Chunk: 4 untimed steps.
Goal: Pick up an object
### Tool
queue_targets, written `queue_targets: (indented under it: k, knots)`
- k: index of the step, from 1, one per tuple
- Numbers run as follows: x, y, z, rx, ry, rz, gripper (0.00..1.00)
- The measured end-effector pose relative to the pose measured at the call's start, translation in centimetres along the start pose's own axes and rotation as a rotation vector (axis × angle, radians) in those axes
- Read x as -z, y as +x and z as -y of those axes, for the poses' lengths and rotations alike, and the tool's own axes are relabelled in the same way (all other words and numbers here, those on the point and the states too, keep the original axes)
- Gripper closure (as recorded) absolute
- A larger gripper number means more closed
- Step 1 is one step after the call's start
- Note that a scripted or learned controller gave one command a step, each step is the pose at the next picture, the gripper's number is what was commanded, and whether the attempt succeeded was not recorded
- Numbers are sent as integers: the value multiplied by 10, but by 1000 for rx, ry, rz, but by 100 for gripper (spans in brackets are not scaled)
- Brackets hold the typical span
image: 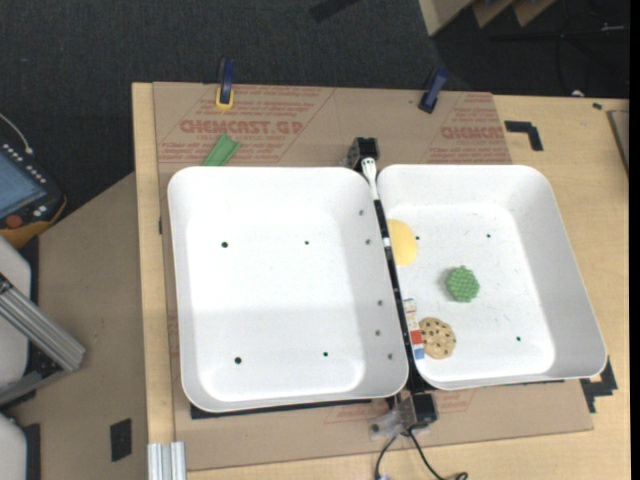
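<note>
Three items lay in your right bin (540,198): yellow disc (402,241), green ball (462,284), cookie (437,337), all near its left wall. Nothing was lifted; the whole pick remained ahead.

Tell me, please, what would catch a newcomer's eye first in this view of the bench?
Probably the two white bins side by side: the left bin and the right bin. In the right bin, a yellow piece lies by the divider, a green bumpy ball near the middle, and a speckled cookie toward the front.
</note>
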<state>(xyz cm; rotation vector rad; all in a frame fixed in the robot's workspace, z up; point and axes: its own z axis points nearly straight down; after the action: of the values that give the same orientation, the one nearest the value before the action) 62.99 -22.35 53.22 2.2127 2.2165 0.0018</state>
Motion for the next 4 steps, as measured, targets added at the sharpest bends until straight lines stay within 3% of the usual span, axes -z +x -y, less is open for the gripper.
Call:
queue_targets:
  k: [1, 2, 3, 4]
  knots:
    - [-108, 0, 22, -4, 19, -9, 100]
    - [-251, 45, -16, 3, 21, -11, 100]
    - [-264, 33, 48, -5, 14, -7, 100]
    - [-57, -2, 153, -8, -12, 4, 100]
